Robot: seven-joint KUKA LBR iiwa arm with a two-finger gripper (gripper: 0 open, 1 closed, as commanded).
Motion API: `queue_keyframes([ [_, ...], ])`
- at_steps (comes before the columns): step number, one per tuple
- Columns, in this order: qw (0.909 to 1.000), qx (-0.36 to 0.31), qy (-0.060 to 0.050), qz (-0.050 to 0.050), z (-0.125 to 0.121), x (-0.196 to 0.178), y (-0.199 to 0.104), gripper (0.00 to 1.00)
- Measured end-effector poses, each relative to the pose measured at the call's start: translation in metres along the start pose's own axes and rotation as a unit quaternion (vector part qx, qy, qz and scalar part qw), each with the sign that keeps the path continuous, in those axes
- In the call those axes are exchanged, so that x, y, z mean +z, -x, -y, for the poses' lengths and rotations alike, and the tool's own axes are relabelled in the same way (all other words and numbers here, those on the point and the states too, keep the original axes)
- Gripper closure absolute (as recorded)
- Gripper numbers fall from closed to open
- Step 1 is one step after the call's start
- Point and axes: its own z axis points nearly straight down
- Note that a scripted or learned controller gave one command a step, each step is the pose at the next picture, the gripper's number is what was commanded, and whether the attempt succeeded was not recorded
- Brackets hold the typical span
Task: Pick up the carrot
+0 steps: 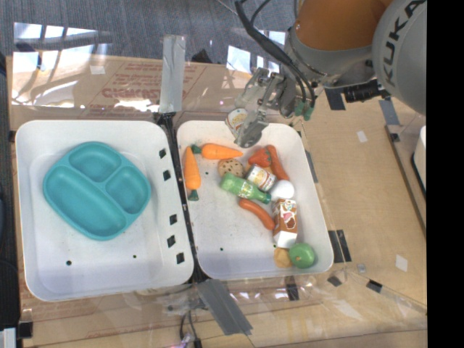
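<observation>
**Carrot's down and to the left of my gripper, and there are two of them**

So here's where I'm at. My gripper hangs over the top edge of the right bin, about the middle of its far wall. I honestly can't tell how it's set from this angle, so I'm not going to guess. Nothing is visibly caught in it.

The closest carrot lies in the bin just below and to the left of me, long axis running roughly left-right, tip pointing right toward my side. A second carrot sits further left against the bin's left wall, and that one lies up-down in the view, green end at the top.

The horizontal one looks like the obvious pick since it's nearer and has open floor on its upper side. A cookie sits just under it and a green bottle lower down, so I'd guess I need to close across its short width, meaning fingers lined up top-to-bottom in the view, not along it.

The teal plate over in the left bin is well out of this.
</observation>
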Motion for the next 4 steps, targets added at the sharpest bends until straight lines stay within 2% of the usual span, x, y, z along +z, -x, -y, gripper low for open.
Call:
queue_keyframes([
  [1, 0.9900, -0.141, 0.000, -0.003, 0.012, -0.001, -0.026, 1.00],
  [2, 0.9610, -0.277, 0.000, -0.004, 0.067, 0.044, -0.067, 1.00],
  [3, 0.9820, -0.189, 0.000, -0.005, 0.082, 0.108, -0.054, 1.00],
  [4, 0.9784, -0.207, -0.001, 0.000, 0.088, 0.033, 0.009, 1.00],
])
